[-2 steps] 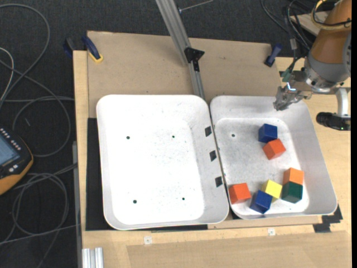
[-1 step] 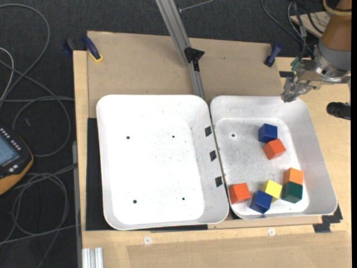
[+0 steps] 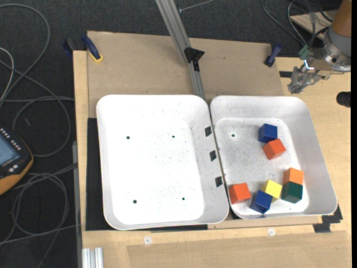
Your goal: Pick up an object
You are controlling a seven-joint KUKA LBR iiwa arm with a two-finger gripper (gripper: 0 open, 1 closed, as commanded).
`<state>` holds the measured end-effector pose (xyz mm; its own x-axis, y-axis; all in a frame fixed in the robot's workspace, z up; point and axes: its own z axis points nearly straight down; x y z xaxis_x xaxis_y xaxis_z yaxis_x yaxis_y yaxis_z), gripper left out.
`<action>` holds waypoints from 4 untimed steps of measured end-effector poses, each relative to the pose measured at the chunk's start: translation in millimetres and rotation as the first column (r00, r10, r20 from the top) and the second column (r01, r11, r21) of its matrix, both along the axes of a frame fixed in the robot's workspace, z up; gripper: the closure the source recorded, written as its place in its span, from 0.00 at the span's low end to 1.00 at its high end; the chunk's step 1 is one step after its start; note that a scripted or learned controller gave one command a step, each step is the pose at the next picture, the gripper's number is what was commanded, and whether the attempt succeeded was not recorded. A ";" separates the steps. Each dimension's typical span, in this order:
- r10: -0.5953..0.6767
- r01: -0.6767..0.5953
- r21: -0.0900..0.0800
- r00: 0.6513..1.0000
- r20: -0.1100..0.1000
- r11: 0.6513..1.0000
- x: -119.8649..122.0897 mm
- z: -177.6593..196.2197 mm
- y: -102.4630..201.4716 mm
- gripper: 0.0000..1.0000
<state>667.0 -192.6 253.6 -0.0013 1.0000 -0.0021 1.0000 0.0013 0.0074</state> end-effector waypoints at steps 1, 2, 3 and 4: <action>0.004 -0.004 0.004 1.000 -0.007 1.000 -15.5 10.3 51.2 1.00; 0.005 -0.005 0.005 1.000 -0.008 1.000 -34.9 17.2 105.2 1.00; 0.005 -0.005 0.005 1.000 -0.008 1.000 -44.5 20.6 157.3 1.00; 0.005 -0.005 0.005 1.000 -0.011 1.000 -60.0 3.1 210.8 1.00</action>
